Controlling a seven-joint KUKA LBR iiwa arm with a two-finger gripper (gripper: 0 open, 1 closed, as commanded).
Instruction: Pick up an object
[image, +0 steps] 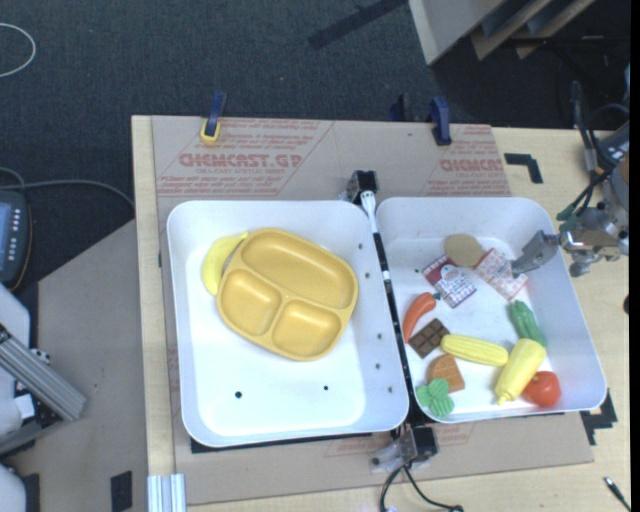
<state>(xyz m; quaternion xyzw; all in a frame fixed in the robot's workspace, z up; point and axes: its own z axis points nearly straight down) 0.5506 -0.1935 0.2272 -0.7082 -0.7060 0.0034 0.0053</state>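
The green pepper (524, 324) in the right bin (590, 345) looks to me like the nearest pick: it lies just below and slightly left of my gripper (530, 256), its long axis running from upper left to lower right toward the yellow squash (519, 368). I can't tell from this view how the gripper is set.

The arm (610, 215) is cut off by the right edge (fingers unreadable); the yellow divided plate (288, 293) covers part of a yellow object (216, 262).
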